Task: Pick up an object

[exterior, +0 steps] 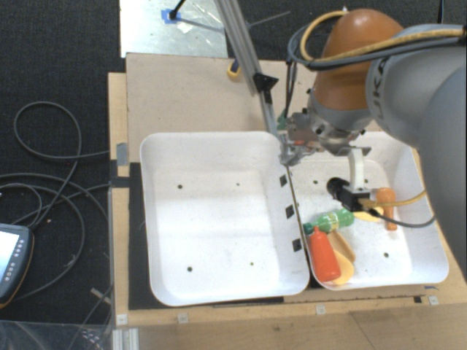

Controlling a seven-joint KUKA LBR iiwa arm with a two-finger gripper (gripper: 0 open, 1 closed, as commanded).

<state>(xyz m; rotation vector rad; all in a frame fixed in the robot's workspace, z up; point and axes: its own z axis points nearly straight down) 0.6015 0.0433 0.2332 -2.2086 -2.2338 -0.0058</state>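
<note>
The brown board bench (182,93) stands on dark carpet strewn with black cables (51,152). It carries a left white shallow bin (219,217) and a right white shallow bin (398,257), set side by side.

Locate the grey two-finger gripper (295,152) at the far left corner of the right bin, close to the wall the bins share. You cannot tell from this view whether it is open or closed, and nothing can be seen held in it.

The pickable objects all lie in the right bin, towards its near left corner:
- a red tapered plastic piece (325,254), resting against a tan bun-shaped piece (346,257)
- a small green bottle-shaped piece (336,219), just behind them
- an orange carrot-shaped piece (389,206), further right
</note>
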